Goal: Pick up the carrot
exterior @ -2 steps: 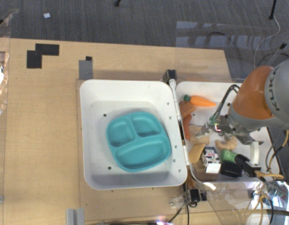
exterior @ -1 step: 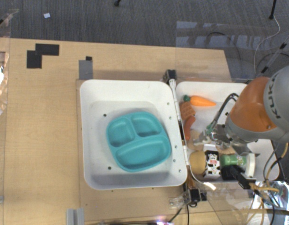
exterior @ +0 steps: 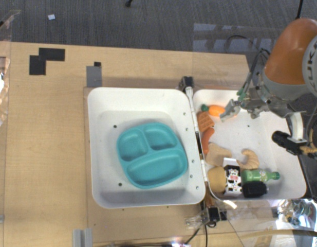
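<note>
While my gripper hangs just beside the carrot, I cannot tell how it is set.

Nearest the camera, the clutter of a green bottle and toy foods crowds the right bin; farther up, the carrot lies at that bin's upper left, close by the orange sausage and the wall, so I judge a grab could slip or catch the neighbour. My arm is cut off at the edge.
</note>
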Robot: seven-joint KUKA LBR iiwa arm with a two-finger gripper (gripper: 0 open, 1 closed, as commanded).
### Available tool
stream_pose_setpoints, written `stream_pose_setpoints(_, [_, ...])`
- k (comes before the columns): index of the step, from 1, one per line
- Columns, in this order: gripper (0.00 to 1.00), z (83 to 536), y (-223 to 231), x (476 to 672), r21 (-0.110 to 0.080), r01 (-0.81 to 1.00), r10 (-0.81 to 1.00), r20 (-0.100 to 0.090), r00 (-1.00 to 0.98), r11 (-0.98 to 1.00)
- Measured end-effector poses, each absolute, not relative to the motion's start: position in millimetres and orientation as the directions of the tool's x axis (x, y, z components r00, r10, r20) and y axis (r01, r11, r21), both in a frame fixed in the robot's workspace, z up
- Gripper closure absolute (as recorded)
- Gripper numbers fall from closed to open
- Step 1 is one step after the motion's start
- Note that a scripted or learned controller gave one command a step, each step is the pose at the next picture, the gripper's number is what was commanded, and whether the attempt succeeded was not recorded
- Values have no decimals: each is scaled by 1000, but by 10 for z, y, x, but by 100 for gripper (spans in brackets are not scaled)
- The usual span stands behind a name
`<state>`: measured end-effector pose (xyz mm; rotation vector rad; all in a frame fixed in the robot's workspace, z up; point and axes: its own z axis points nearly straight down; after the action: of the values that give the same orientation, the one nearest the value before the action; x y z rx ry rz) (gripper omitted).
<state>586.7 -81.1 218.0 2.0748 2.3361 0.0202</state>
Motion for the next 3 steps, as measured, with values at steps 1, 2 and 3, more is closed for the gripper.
stream_pose_setpoints(1, [0, 1766, -1080, 6576, 5, 993, 993, -1, -119, 119])
stream_pose_setpoints(2, [0, 904, -1064, 6619, 17, 995, 995, -6, -96, 97])
stream_pose_setpoints(3, [100, 1025, -1030, 6617, 6, 994, 994, -1, -107, 107])
